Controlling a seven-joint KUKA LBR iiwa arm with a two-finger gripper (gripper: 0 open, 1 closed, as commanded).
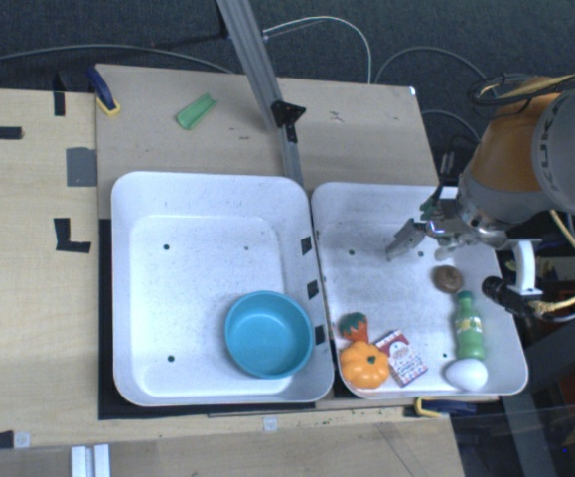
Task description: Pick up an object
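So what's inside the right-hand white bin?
The right bin holds an orange pumpkin, a red-and-white packet, a green bottle, a white egg and a brown lump. The gripper covers part of its floor.

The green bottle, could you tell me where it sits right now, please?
The green bottle stands in the right bin, near its right wall, just above the white egg and below the brown object.

A green block (pixel 196 111) lies on the bench (pixel 29 266) at about eleven o'clock, above the left bin. A blue and yellow clamp (pixel 103 90) sits at the board's corner, to the block's nine o'clock. A grey pole (pixel 252 58) slants down from twelve o'clock to a black bracket (pixel 287 114) above the seam between the bins. White cables (pixel 366 58) loop over dark carpet (pixel 446 18) toward one o'clock. Black tape marks (pixel 67 235) dot the bench at nine o'clock.
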